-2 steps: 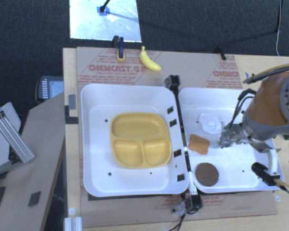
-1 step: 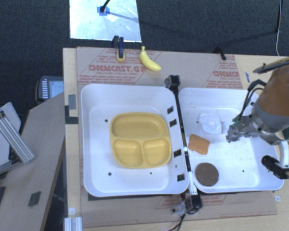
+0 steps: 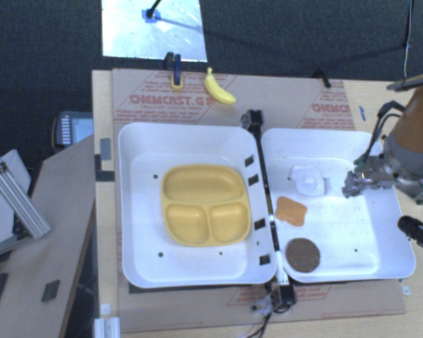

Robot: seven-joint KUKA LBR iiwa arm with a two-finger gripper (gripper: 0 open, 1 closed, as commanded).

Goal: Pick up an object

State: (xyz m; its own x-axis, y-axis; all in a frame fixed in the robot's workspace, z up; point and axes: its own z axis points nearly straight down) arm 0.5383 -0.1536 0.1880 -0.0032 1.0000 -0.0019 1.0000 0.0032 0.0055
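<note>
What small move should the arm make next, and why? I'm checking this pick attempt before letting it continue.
Probably a short move left and down toward the white lid. The pincer sits over the right bin near its right side, with nothing seen between its tips. The lid lies closest to it; the orange slice and brown disc lie farther off.

a yellow divided tray (image 3: 201, 204) lies in the left white bin (image 3: 137, 153). a banana (image 3: 218, 89) rests on the cardboard sheet (image 3: 282, 97) behind the bins, beside a small yellow clamp (image 3: 175, 73). a shiny square plate (image 3: 154, 20) lies farther back on dark carpet (image 3: 35, 41).
</note>
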